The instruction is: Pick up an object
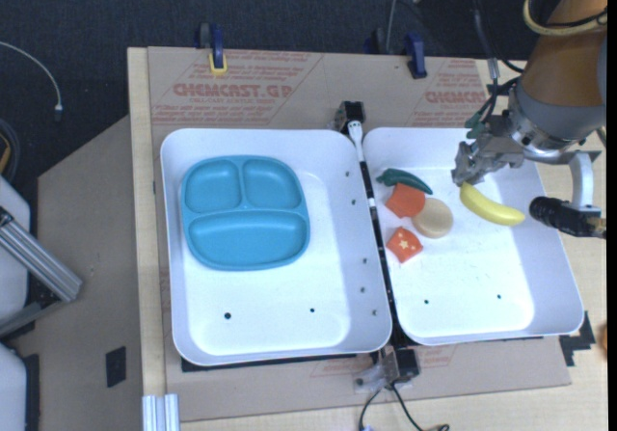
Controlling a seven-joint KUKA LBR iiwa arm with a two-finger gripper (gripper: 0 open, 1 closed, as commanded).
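Observation:
The right white bin (540,309) holds a yellow banana (492,206), a tan round piece (435,218), two orange-red blocks (406,200) (404,244) and a dark green item (403,177). My gripper (469,172) hangs low over the bin's upper part, right at the banana's left end. Its fingertips point down beside the banana, and I cannot make out anything between them. The grey arm with its orange band (569,53) comes in from the upper right.
The left white bin (328,318) bears a blue divided plate (246,211). A black rail with a clamp (352,118) runs between the bins. Blue clamps (217,43) (415,51) hold the cardboard at the back. A black part (564,214) juts over the right bin's rim.

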